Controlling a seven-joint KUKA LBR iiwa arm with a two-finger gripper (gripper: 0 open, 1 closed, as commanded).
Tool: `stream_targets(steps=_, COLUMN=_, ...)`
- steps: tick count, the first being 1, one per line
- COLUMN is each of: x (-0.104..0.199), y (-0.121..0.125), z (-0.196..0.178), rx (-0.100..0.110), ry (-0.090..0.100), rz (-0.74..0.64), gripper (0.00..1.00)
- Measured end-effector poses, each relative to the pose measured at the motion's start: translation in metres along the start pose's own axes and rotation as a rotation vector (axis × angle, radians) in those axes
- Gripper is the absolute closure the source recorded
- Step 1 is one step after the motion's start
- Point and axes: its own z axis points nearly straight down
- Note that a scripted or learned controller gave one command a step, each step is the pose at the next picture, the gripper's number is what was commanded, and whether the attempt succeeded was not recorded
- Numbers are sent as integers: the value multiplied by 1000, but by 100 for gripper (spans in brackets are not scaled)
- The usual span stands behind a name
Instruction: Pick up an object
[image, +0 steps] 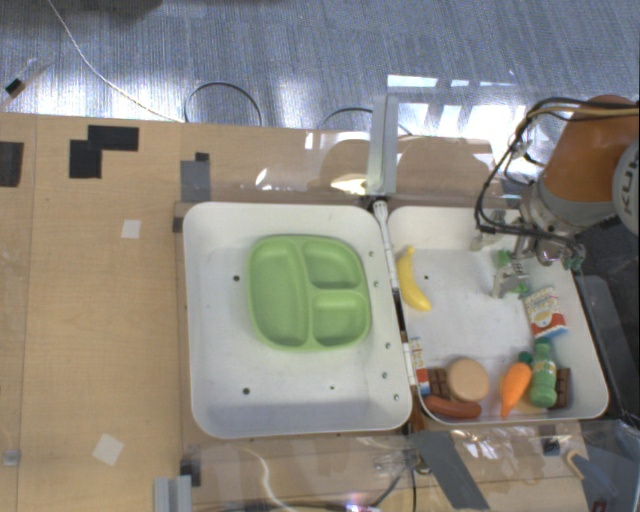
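Note:
My gripper (513, 283) hangs over the far right part of the right bin (455, 318), open, with nothing between its fingers. Just below it lies a small white and red carton (543, 310). A yellow banana (412, 280) rests by the bin's left wall. Along the near edge sit a round tan bun (468, 380), a brown sausage (452, 407), an orange carrot (514, 386) and a green bottle (543, 380).
The left bin (215, 380) holds a green divided plate (308, 292). A metal post (381, 150) stands behind the wall between the bins. Bare white floor lies in the middle of the right bin, between the banana and the gripper.

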Motion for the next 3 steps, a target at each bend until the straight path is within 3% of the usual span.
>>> stream_targets(steps=1, x=-5, y=0, z=-16, rx=5, ry=-15, rz=-2, gripper=100)
stream_targets(steps=2, x=-4, y=0, z=-16, rx=4, ry=-14, rz=-2, gripper=0)
stream_targets(steps=3, x=17, y=-6, z=0, rx=1, ry=1, rz=-44, gripper=0)
